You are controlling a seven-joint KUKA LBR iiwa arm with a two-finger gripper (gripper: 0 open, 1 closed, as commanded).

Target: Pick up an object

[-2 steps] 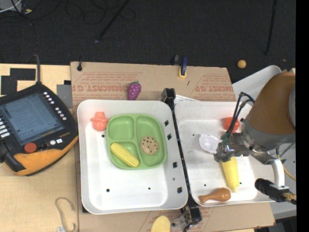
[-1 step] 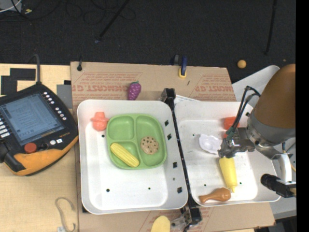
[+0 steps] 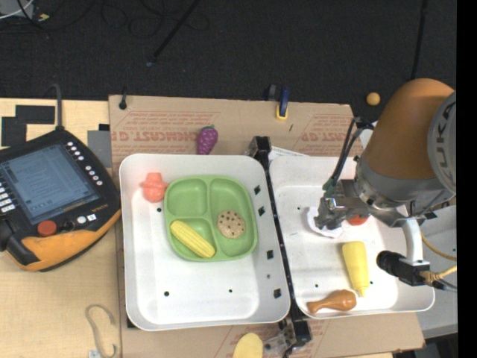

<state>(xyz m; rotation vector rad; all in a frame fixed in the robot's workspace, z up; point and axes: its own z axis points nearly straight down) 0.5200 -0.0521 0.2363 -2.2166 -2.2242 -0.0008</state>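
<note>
In the right bin [image 3: 298, 274], the fingers [image 3: 328, 219] rest on a white disc [image 3: 325, 228].

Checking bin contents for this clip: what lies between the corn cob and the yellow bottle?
In the camera view, the cookie in the green tray, then the bins' black divider, lie between corn cob and yellow bottle.

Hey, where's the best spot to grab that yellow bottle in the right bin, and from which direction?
Grip the yellow bottle across its wide middle, coming straight down from above. It lies flat on the bin floor, long axis running roughly top to bottom in the view, so the end effector should probably close across its left and right sides. The drumstick sits just off its lower end, so avoid that tip.
</note>
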